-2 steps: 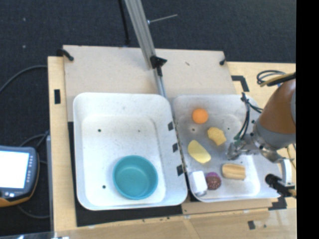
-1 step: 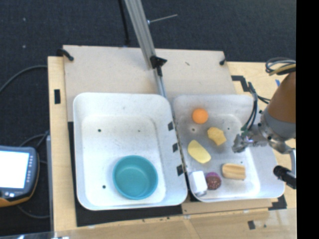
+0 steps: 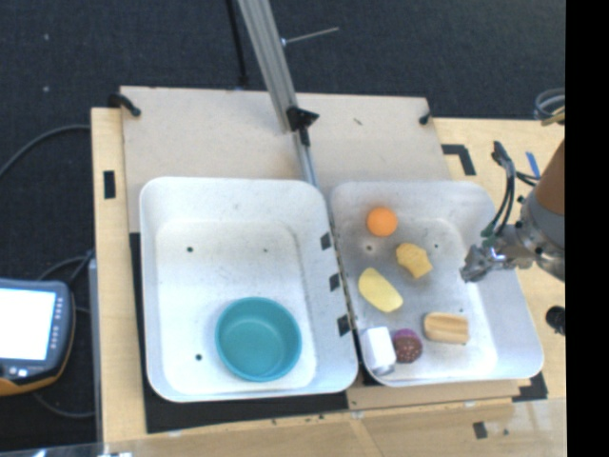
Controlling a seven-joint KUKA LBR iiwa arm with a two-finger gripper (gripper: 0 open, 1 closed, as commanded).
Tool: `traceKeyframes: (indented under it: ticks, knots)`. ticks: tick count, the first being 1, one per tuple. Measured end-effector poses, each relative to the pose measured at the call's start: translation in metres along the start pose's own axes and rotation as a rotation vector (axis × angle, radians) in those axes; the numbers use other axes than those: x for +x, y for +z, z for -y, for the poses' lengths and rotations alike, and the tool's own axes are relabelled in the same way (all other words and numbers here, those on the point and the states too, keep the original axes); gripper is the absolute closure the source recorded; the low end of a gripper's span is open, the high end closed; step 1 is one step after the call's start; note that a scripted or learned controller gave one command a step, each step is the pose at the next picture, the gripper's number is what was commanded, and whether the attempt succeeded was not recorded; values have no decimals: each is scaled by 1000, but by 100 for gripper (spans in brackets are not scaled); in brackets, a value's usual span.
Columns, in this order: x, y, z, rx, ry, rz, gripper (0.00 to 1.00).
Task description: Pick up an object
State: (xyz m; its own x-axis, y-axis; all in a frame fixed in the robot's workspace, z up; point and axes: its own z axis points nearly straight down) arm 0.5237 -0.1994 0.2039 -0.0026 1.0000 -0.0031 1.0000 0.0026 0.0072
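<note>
Camera view: gripper [image 3: 473, 267] hangs above right bin [image 3: 509, 346]; finger state cannot be determined. Nearest candidate, yellow lumpy piece [image 3: 413, 260], lies mid-bin, just left of the gripper. Judged light, rigid toy plastic, somewhat slick. Recommend closing across its narrow width, centred, to prevent squirting out.

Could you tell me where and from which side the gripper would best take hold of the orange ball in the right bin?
Probably from straight above, closing across the middle of the orange ball. It is round, so no side is better, and it lies apart from the yellow pieces with bare right bin floor around it. The gripper is at the bin's right side.
</note>
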Motion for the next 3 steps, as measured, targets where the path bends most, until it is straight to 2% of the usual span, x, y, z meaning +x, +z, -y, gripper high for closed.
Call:
traceKeyframes:
  ticks: [1, 3]
  knots:
    - [-1, -17, -2, 3, -1, -1, 100]
    - [93, -7, -34, 7, -4, -4, 100]
